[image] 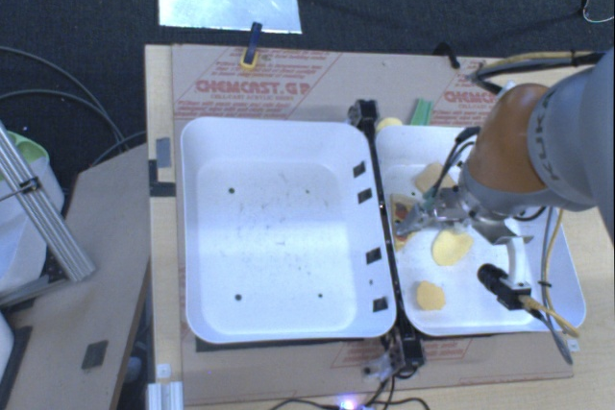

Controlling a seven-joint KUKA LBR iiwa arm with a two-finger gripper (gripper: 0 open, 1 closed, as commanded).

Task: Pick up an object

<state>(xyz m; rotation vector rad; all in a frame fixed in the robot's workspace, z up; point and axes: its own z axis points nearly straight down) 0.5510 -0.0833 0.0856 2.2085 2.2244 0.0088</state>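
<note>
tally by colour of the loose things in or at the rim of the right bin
yellow pieces: 4
green stick: 1
total: 5; the arm may hide more

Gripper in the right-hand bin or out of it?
In. The gripper sits low inside the right-hand bin, near its left wall, beside yellow pieces. Holding anything: cannot tell.

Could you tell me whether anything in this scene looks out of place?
Mildly, yes: a green stick lies on the board behind the right bin, outside it, and a pale yellow piece sits at that bin's far rim rather than on its floor.
</note>
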